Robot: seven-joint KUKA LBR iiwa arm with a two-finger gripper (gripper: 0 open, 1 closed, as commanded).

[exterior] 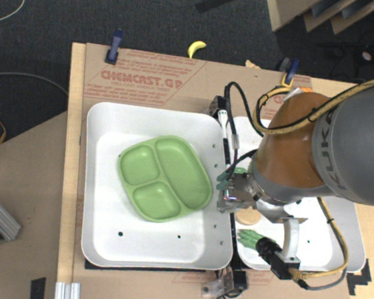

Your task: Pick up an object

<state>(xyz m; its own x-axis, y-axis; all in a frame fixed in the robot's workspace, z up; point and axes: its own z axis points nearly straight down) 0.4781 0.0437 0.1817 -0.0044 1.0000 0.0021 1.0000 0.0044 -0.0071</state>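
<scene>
The gripper (230, 196) sits low over the spot where the two white bins meet, at about 4 o'clock from the middle of the picture. The big grey arm (358, 148) with its orange band (288, 147) comes in from 3 o'clock and covers most of it, so how the gripper is set, and whether it has hold of anything, cannot be told.

A green plate (163, 178) with three little sections lies flat in the left bin (105, 163), near the middle of that bin. Its 3 o'clock edge is just beside the gripper.

In the right bin (339, 230), under the arm, a small tan round thing (249, 217) peeks out at about 5 o'clock from the gripper. Below it lies a small green thing (249, 238).

A yellow banana (196, 47) lies on the dark floor at 12 o'clock, past the bench (148, 81).
</scene>
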